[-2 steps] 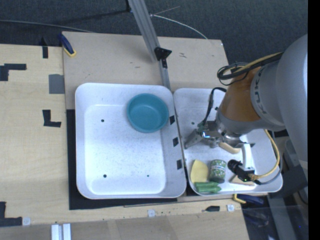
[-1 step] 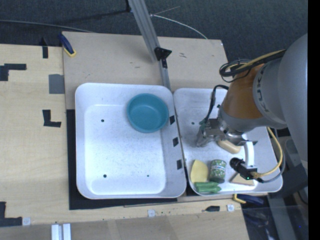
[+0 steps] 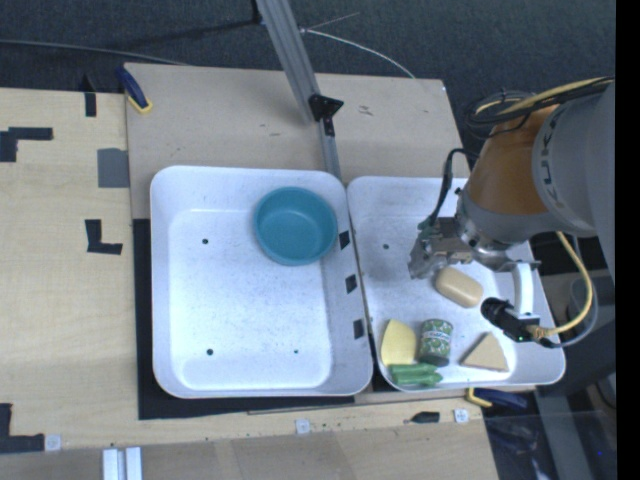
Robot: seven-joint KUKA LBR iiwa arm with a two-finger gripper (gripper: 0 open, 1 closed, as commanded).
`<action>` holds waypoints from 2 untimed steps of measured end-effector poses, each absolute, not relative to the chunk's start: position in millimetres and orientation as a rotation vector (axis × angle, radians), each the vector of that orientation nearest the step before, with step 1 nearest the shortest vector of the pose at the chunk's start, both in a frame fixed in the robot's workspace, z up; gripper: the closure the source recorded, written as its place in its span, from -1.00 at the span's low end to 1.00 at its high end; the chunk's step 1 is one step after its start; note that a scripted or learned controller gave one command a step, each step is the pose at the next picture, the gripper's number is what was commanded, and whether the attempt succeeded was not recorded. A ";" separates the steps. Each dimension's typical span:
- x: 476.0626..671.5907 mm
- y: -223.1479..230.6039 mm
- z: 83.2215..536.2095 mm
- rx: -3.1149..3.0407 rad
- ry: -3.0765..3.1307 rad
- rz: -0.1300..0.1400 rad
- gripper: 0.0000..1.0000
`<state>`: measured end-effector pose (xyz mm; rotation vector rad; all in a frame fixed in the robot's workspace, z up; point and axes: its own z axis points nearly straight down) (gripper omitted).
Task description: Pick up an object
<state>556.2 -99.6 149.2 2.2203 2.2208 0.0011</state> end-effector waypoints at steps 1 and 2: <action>556.0 -104.8 192.6 2.219 2.221 0.002 1.00; 553.3 -107.2 235.5 2.219 2.221 0.002 1.00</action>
